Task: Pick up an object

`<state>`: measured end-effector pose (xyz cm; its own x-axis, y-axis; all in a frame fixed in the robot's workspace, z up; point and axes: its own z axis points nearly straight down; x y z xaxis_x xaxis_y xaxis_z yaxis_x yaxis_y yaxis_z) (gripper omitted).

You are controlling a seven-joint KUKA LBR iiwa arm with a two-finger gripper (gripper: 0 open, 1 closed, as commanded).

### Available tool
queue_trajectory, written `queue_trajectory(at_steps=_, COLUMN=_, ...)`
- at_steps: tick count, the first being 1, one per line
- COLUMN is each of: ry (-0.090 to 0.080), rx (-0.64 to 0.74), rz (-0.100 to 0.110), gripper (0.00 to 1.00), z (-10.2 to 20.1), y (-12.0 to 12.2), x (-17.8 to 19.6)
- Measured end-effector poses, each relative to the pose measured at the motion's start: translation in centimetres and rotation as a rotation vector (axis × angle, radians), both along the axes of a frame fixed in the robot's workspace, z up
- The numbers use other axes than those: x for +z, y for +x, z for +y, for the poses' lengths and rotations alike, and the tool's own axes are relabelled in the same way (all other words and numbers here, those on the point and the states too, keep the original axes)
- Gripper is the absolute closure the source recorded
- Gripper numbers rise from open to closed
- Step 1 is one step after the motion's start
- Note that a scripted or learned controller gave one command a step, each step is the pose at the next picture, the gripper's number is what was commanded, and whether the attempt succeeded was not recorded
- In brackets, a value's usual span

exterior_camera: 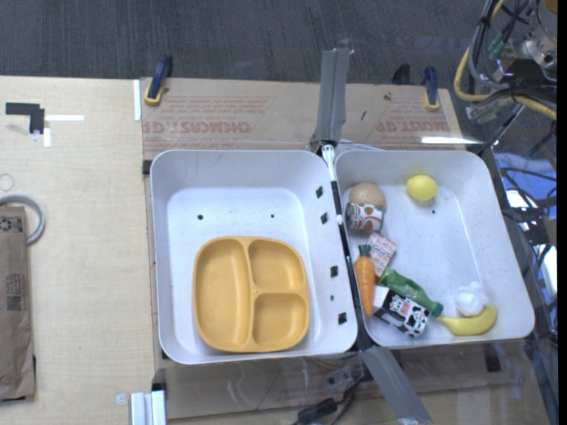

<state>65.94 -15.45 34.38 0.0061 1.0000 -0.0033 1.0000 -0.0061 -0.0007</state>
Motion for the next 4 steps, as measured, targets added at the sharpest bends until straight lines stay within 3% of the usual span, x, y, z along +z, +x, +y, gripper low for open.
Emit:
queue_trajectory(at_steps=1, ry=0.001, rx=0.09, rz=0.002, gripper=1.0, z=3.1, y=-0.2, x=-0.2)
queue_trajectory(at_steps=2, ry=0.0, rx=0.241, rz=0.0, gripper=1.0, z=5.5, y=0.0, x=2.9)
queue_trajectory(at_steps=4, ry=0.001, rx=0.548, rz=0.0, gripper=1.0, z=11.7, y=0.0, x=4.9)
